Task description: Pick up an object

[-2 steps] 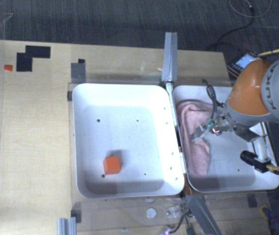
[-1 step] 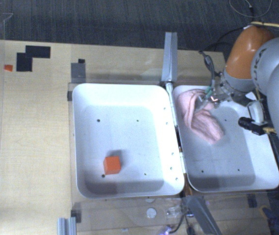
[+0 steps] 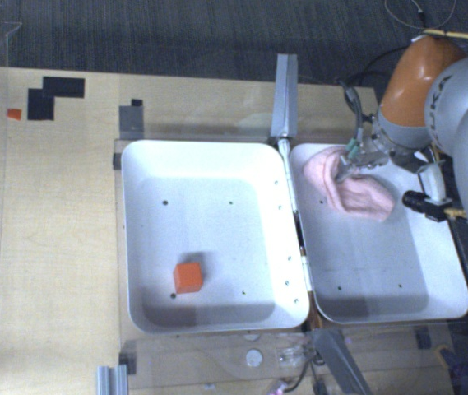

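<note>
The gripper of the grey arm presses down on a crumpled pink cloth near the far edge of the right bin; whether it is clenched or released cannot be told from above. The cloth lies bunched toward that bin's far left corner. In the left bin, well apart, an orange cube rests near the front wall.

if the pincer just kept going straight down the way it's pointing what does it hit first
Most likely the pink cloth. The pincer points down over the cloth's upper part in the right bin, so it should meet the cloth before the bin floor. How far above it hangs is unclear from this slanted view.
</note>
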`<action>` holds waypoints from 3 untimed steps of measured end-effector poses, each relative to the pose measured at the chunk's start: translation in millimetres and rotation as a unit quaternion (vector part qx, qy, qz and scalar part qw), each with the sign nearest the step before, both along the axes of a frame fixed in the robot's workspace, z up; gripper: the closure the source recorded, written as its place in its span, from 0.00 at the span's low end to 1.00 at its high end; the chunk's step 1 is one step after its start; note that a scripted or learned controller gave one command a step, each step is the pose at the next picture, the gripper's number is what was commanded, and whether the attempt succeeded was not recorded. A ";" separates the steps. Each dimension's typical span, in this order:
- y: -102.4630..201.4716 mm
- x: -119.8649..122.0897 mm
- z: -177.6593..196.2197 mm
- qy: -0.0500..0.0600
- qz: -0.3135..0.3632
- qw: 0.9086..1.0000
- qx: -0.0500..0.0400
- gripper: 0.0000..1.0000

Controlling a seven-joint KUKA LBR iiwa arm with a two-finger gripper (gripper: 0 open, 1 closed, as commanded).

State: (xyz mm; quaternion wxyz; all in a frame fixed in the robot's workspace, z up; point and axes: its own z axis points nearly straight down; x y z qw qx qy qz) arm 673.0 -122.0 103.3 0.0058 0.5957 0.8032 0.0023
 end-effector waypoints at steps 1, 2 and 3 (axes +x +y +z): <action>0.9 -1.8 -1.6 0.004 0.000 1.000 0.001 0.00; 10.1 -28.6 -11.6 -0.002 0.109 0.994 -0.001 0.00; 26.8 -22.5 -11.4 -0.001 0.184 0.983 -0.003 0.00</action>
